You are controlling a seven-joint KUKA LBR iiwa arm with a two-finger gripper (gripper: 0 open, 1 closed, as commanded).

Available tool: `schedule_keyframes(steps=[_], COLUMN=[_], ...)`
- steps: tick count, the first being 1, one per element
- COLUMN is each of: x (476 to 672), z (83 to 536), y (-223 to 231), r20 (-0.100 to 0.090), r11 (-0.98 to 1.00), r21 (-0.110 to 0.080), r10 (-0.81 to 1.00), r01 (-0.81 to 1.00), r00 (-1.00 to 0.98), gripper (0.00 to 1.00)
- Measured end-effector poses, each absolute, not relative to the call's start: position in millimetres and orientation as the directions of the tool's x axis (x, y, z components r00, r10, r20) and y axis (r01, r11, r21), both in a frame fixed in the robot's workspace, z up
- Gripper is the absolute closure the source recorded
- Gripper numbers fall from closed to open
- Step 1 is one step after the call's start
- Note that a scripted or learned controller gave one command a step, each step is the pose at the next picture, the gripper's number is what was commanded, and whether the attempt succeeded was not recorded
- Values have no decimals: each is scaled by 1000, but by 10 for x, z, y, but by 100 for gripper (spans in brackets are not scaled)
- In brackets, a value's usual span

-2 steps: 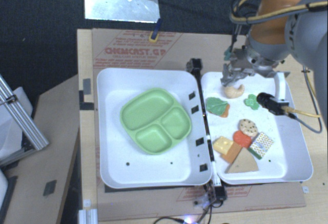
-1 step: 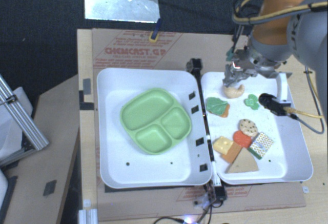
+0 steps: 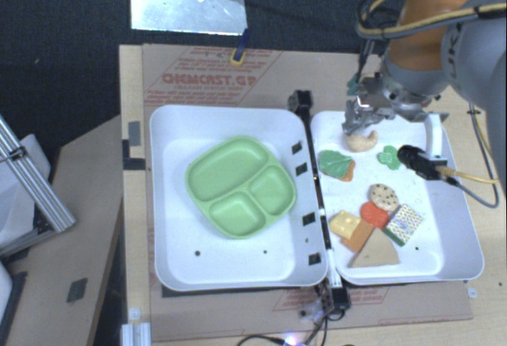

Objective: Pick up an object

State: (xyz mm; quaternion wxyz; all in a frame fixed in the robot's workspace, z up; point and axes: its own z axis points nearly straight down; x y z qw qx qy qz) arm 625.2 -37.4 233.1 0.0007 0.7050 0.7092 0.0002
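While pincer [image 3: 358, 124] hovers, right bin [image 3: 459, 237] holds eight toys

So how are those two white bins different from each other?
The left bin holds one thing, a green divided plate lying flat. The right bin holds many small toy foods, such as a cookie and a tan wedge. The robot's hand is over the far end of the right bin, by a beige piece, not over the left bin. Both bins are shallow, white and side by side.
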Motion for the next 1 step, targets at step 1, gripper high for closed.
schedule_keyframes(steps=[1], x=[6174], z=[2331], y=[-424], r20=[-1], r11=[0], r21=[1], r10=[1000], r01=[1000], r00=[0], gripper=[100])
